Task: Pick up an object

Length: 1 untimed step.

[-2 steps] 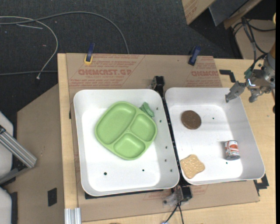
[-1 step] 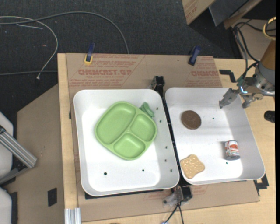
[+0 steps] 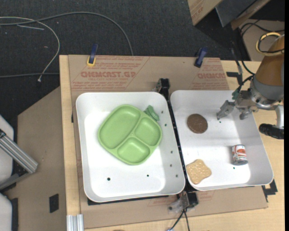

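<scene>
We see a round, flat brown cookie (image 3: 197,123) lying in the right bin (image 3: 253,178), just left of and below the tool (image 3: 234,109). The tool hangs over the bin's upper part with fingers spread apart, gripping nothing.

- I see two blue clamps (image 3: 93,54) on the cardboard sheet's (image 3: 144,72) far edge.
- Grey cables (image 3: 49,31) trail over dark floor, far left.
- A cardboard box (image 3: 203,9) sits far right.
</scene>
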{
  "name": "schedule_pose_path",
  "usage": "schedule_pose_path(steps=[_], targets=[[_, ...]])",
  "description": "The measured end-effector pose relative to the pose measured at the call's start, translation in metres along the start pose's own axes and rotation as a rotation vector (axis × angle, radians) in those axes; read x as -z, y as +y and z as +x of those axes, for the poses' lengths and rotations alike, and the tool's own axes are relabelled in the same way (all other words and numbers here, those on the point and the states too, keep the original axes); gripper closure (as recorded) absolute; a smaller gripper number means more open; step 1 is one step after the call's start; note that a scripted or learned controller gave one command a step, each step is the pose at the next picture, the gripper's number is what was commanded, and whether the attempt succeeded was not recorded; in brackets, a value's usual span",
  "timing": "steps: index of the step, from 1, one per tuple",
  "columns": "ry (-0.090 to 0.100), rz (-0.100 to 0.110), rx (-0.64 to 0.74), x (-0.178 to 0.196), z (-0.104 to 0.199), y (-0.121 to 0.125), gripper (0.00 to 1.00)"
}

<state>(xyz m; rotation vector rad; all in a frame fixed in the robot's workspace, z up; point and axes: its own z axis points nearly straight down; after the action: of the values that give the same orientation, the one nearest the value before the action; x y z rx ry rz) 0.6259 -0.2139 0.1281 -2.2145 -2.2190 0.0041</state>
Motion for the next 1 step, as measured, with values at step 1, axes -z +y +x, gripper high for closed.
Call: schedule_pose_path(steps=[1], targets=[[-0.001,-0.002,0.000,-0.0456,0.0008,-0.0001,0.00]])
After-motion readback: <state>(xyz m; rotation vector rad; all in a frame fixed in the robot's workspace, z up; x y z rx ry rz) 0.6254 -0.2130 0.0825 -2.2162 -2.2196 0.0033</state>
